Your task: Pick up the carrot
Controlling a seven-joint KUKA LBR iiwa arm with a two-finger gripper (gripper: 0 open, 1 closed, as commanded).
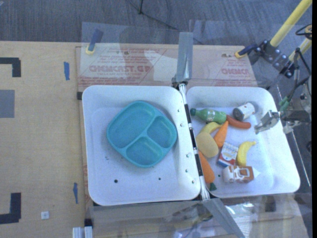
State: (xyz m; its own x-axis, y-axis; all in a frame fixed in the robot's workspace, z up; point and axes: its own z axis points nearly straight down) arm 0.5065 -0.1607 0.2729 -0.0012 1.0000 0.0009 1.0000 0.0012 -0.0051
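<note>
Two orange carrots lie in the right bin [282, 182]. One carrot [221, 133] leans upright near the bin's middle, between a yellow potato-like piece [207, 144] and a small carton [228, 153]. The other carrot [206, 168] lies along the bin's left wall, with its green end toward the front. My gripper [266, 122] hangs low over the right side of this bin, a good way right of both carrots and beside a grey-and-white can [243, 111]. Nothing shows in it.
The right bin also holds a green bottle [208, 115], a red-orange sausage-shaped piece [239, 124], two bananas [246, 151], [210, 128] and a juice carton [238, 173]. A teal divided plate [142, 133] sits in the left bin [99, 182]. A yellow-handled tool [292, 16] stands at the far right.
</note>
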